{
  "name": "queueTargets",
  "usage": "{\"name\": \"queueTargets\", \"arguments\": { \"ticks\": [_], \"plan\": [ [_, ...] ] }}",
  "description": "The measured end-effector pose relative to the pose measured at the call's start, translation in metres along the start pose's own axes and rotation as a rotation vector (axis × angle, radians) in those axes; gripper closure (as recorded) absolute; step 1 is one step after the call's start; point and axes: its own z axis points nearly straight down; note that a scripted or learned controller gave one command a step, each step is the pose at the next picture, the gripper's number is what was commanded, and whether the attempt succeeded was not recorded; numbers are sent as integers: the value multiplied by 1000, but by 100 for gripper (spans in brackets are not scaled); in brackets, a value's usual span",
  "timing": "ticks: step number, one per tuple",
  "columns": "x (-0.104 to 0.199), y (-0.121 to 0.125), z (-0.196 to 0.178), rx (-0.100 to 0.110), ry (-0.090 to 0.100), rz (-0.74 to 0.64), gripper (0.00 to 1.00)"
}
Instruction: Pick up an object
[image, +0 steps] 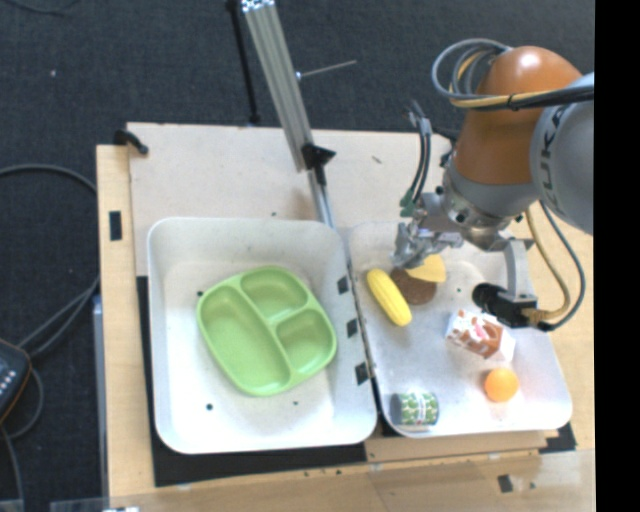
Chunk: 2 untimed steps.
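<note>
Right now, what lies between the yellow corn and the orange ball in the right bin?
In the camera view, a small red and white packet lies between the yellow corn and the orange ball, on the right bin's floor.

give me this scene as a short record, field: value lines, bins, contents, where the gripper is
left bin: green divided plate, three compartments
right bin: yellow corn cob, brown and yellow item, white and red packet, orange ball, small green-patterned can
gripper: over the right bin's far left part, right at the brown and yellow item
grasp: nothing seen between the fingers
arm: reaches in from the right
</note>
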Motion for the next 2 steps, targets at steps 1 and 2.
{"name": "queueTargets", "arguments": {
  "ticks": [1,2],
  "plan": [
    [44,-27,15,2,-1,2,100],
    [87,-52,23,1,-1,1,100]
  ]
}}
